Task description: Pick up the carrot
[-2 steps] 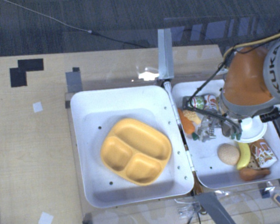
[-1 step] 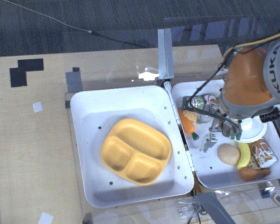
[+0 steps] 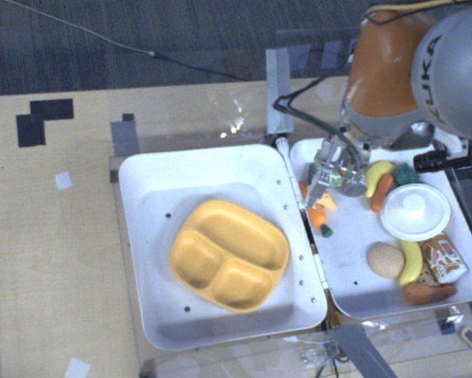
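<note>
Two white bins sit side by side on the wooden surface (image 3: 59, 272). The left bin (image 3: 158, 320) holds a yellow divided tray (image 3: 229, 254) near its middle. The right bin (image 3: 358, 297) holds the food items. The carrot (image 3: 317, 215), orange with a dark green tip, lies against that bin's left wall, toward its far end. The pincer (image 3: 326, 180) hangs just above and beside the carrot's far end; whether it is spread or pressed together cannot be told, and nothing is seen pinched in it. A white bowl (image 3: 415, 210) rests near the right wall, with a small banana (image 3: 377, 178) and a green item (image 3: 405, 175) on its far side. At the near end lie a tan egg-shaped item (image 3: 385, 260), another banana (image 3: 411, 262) and a brown packet (image 3: 444, 260).
</note>
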